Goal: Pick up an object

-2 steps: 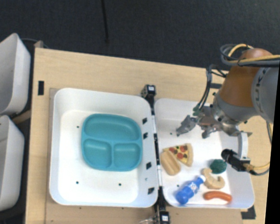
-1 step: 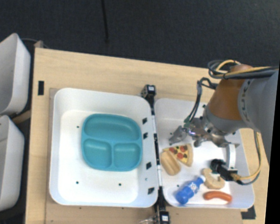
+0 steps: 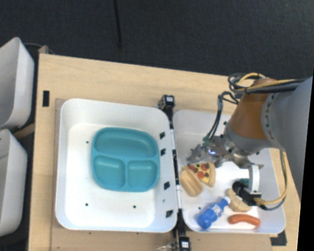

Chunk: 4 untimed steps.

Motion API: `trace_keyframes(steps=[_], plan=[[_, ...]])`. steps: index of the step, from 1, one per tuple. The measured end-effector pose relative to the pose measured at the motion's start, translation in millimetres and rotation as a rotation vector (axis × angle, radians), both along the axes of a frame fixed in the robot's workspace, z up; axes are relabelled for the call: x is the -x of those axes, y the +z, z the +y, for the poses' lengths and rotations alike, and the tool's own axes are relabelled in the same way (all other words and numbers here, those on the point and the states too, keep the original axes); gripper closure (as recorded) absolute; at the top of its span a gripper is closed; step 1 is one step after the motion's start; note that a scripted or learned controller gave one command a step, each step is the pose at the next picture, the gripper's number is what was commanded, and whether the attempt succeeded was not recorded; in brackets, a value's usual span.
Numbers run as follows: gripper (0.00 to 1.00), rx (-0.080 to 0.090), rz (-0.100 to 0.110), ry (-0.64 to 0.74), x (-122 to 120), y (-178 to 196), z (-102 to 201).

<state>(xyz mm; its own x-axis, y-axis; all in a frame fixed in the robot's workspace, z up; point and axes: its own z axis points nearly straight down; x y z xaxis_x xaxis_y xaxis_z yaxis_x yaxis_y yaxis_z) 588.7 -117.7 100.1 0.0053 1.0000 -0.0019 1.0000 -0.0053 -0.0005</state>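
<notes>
My gripper (image 3: 205, 153) hangs low in the right bin (image 3: 195, 126), just above a toy pizza slice (image 3: 204, 172) with red dots. A tan bread roll (image 3: 190, 183) lies left of the slice. Nearer the front lie a blue bottle (image 3: 212, 213), a tan piece (image 3: 239, 200) and a red-orange sausage (image 3: 244, 220). The grey arm with its orange band (image 3: 250, 116) covers the bin's back right part.
The left bin (image 3: 71, 208) holds a teal divided plate (image 3: 125, 159). A ridge with black clips (image 3: 170, 167) separates the two bins. A cable with a white connector (image 3: 254, 178) loops beside the arm at the right.
</notes>
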Motion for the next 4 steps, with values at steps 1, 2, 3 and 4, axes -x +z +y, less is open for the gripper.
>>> trace_keyframes(steps=[1, 2, 3, 4], plan=[[1.0, -0.001, -0.004, -0.006, -0.9, 11.6, -0.7], [1.0, -0.001, -0.003, -0.003, 4.9, 57.2, 2.4], [1.0, -0.001, -0.005, 0.008, -2.8, 104.9, 7.2], [1.0, 0.0, -0.007, 0.009, -10.7, 166.6, 8.9]])
